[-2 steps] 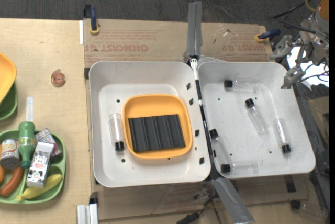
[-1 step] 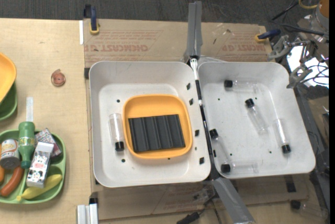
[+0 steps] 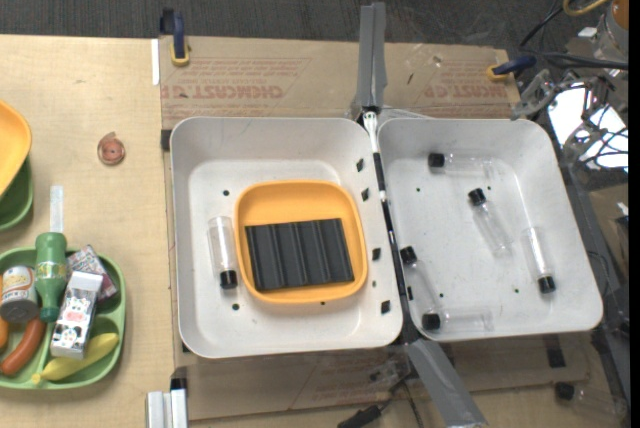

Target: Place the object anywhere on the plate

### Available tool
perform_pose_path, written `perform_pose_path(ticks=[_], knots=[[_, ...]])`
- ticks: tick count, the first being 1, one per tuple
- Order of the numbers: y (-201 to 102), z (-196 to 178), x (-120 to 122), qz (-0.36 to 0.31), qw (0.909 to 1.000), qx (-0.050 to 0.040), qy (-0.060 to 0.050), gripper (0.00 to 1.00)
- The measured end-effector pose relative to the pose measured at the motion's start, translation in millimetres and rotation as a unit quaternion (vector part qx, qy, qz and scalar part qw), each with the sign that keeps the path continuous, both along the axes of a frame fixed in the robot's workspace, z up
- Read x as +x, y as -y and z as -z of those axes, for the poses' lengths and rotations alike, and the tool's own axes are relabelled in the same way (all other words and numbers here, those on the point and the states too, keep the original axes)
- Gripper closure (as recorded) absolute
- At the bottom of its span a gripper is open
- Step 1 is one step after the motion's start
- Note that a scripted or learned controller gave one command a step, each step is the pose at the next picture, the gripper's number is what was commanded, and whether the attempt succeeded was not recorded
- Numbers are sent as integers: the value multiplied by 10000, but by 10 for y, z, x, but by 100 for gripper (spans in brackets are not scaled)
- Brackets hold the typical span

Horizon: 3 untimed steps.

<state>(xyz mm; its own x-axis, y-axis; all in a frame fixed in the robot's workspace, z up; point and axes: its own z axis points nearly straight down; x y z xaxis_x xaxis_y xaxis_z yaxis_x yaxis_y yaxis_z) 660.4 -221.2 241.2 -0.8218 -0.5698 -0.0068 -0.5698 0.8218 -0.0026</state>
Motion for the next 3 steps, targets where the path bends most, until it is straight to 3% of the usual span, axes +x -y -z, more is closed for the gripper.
perform_pose_path(ticks=[1,2,3], knots=[[-1,13,-1,-1260,9920,-6,2,0],[-1,-5,-1,-2574,9663,-13,5,0],[-4,-23,-1,-3838,9234,-19,7,0]])
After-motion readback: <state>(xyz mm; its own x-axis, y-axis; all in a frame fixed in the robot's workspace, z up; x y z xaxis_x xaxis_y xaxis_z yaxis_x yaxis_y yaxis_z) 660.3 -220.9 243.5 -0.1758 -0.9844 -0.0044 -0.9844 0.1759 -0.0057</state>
